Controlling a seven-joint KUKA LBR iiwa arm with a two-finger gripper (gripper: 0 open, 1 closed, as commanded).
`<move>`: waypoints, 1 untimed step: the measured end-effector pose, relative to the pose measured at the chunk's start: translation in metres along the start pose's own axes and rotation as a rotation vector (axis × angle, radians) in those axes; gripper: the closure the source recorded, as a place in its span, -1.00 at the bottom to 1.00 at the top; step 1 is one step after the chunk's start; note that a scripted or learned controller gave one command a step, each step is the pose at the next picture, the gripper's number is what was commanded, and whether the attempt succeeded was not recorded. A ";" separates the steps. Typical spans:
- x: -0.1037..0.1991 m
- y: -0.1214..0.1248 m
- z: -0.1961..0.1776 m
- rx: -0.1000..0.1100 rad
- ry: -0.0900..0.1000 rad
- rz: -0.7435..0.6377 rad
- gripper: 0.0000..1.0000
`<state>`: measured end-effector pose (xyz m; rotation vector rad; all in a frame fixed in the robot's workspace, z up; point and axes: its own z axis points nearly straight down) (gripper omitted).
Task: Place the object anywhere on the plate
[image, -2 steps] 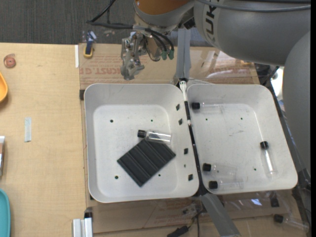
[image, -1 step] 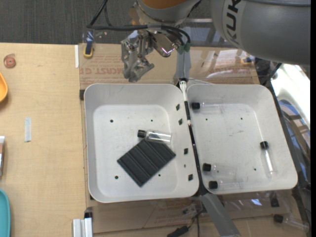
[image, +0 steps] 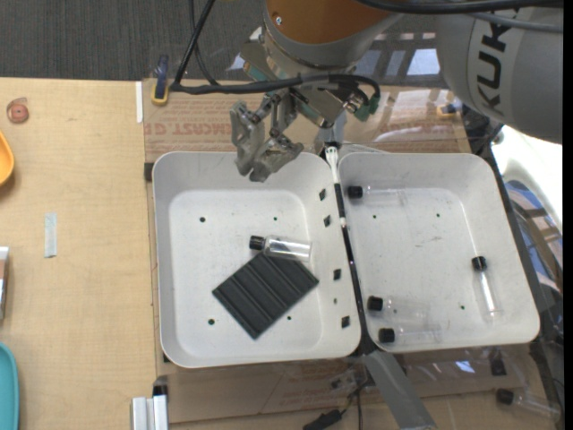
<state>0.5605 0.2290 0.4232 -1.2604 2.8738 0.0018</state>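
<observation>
Gripper (image: 265, 157) sits over the left bin's (image: 179, 330) far rim, fingers apart, nothing between them. Vial (image: 281, 246) lies on its side mid-bin, black cap pointing left, touching the far corner of the dark ribbed plate (image: 265, 292). Plate lies flat, rotated diamond-wise, in the bin's near half. Right bin (image: 501, 240) carries more clear vials: one at the far left corner, one by the right edge, two in the near left corner.
</observation>
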 end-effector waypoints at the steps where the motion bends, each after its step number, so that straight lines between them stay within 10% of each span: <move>1: 0.042 0.032 -0.019 0.000 0.001 -0.172 1.00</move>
